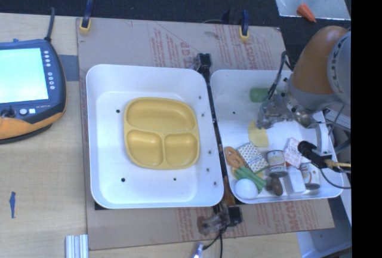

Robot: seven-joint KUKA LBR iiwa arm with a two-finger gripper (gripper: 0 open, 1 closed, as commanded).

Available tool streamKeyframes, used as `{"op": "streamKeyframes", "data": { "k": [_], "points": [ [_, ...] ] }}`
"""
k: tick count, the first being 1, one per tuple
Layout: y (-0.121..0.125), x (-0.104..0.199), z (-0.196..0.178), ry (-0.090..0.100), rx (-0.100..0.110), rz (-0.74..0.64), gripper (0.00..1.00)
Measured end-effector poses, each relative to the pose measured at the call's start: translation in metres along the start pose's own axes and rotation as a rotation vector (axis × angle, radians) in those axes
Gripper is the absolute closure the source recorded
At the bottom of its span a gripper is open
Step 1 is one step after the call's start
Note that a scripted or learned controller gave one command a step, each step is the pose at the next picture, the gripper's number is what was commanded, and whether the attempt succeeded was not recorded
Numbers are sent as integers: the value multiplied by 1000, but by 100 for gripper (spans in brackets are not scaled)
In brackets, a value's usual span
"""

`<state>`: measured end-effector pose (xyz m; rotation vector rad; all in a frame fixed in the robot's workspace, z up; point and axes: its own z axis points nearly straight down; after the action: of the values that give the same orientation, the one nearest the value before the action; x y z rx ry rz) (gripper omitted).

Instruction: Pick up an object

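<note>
a: starting at the far left, a tablet controller (27,86) is lying on the tabletop (36,191), screen glowing.

b: next, the left bin (101,179) is holding a yellow divided tray (161,131), sitting flat in the middle.

a: moving right, the right bin (233,86) is carrying a pile of objects (274,170) along its near side, with a white ball (246,189) and a pale yellow piece (258,134) among them.

b: and the hand (270,116) is hovering just above that yellow piece, a green item (258,94) beside it. i cannot tell how its grip is standing or whether it's holding anything.
</note>
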<state>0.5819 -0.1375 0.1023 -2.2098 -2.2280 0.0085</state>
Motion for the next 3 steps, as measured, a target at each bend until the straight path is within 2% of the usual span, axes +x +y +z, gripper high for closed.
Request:
{"op": "streamKeyframes", "data": {
  "k": [1,2,3],
  "points": [
    [0,0,0,-1,0,-1,0],
    [10,22,10,0,-3,1,0],
    [10,21,0,-1,-2,0,100]
  ]
}}
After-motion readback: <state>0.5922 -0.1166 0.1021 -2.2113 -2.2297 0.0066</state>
